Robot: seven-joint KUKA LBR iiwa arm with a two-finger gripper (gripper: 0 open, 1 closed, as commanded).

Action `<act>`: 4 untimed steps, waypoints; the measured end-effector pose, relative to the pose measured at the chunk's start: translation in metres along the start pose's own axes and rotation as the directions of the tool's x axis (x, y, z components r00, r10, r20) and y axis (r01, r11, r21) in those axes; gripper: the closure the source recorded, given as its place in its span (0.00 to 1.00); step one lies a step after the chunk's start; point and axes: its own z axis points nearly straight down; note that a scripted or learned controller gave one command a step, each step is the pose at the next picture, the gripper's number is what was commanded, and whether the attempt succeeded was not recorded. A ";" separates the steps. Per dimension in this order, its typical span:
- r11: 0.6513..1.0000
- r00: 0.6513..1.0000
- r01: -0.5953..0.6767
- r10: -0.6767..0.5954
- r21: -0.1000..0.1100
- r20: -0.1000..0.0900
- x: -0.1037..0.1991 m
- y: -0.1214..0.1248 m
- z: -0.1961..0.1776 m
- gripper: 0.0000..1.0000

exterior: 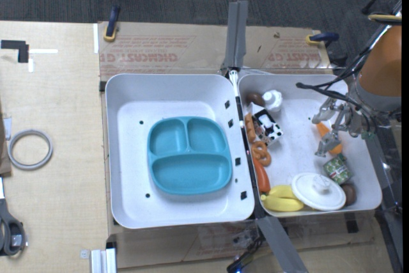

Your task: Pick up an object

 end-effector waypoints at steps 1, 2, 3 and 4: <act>0.999 0.999 -0.049 0.049 -0.001 -0.003 -0.007 0.009 0.010 0.00; 0.999 0.999 -0.047 0.047 0.000 0.003 -0.008 0.009 -0.001 1.00; 0.995 0.995 -0.095 0.095 0.001 -0.003 0.088 0.007 0.009 1.00; 0.878 0.878 -0.478 0.478 0.002 -0.005 0.048 0.077 -0.094 1.00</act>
